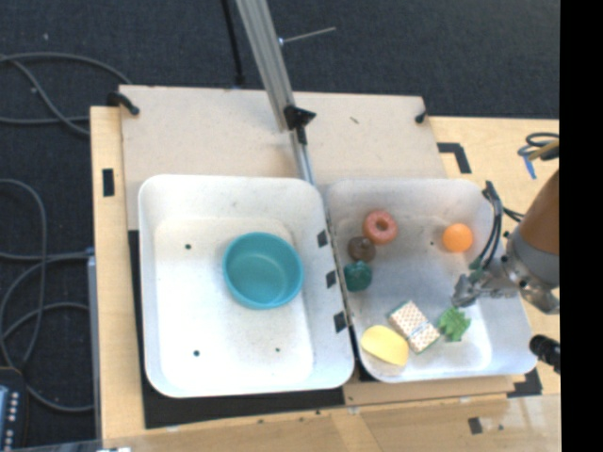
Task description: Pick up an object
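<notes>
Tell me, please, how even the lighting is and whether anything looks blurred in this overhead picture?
Camera view: light is soft and even, with faint shadows under the teal bowl and orange ball; no strong glare on the white bins; the whole frame is slightly soft, and the pincer near the green toy looks smeared.

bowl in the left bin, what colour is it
Teal bowl, plain with no pattern, seen in the camera view.

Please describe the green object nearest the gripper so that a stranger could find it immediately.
Look in the right bin, toward its near right corner, just below the gripper. The small green object lies beside the patterned box. It alone is bright green and lumpy.
</notes>
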You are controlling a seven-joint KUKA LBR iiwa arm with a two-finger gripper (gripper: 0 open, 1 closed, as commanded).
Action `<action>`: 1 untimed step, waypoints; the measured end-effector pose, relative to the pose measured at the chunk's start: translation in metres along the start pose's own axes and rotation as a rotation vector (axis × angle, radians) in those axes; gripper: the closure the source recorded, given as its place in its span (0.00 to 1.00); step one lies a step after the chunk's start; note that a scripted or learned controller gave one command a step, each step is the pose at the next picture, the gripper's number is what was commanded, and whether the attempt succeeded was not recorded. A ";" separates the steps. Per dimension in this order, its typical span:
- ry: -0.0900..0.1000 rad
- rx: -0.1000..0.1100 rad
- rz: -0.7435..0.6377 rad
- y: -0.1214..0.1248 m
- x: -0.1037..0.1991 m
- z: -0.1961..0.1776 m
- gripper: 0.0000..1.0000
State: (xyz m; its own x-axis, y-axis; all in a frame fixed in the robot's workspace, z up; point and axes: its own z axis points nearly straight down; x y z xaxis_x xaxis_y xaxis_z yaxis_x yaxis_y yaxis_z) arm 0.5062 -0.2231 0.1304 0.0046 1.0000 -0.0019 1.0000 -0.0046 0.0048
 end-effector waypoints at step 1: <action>0.000 -0.002 -0.008 0.000 0.004 -0.045 1.00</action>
State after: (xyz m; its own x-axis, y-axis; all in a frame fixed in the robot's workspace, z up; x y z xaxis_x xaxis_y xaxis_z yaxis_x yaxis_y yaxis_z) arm 0.5062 -0.2186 0.1753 -0.0037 1.0000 -0.0018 1.0000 0.0037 0.0066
